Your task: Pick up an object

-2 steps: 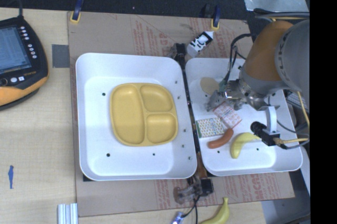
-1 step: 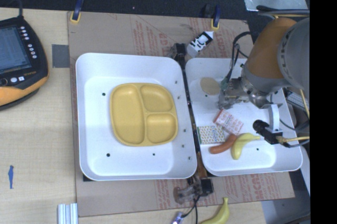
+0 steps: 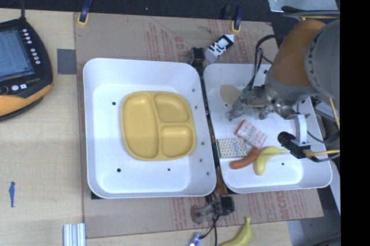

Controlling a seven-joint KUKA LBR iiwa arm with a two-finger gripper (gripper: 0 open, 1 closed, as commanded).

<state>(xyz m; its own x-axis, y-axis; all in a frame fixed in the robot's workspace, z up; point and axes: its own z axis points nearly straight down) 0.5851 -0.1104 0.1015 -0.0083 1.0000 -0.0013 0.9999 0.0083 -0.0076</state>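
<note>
Two bins side by side on the table (image 3: 40, 152). Left bin (image 3: 104, 169): a divided tray (image 3: 157, 124) at its centre. Right bin (image 3: 300, 178): a banana (image 3: 265, 157) beside a sausage (image 3: 244, 159), two packets (image 3: 251, 133) just behind them, the claw (image 3: 250, 106) farther back.

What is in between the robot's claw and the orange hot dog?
In the camera view, a small pink-and-white packet lies between the gripper and the hot dog, in the right bin.
</note>
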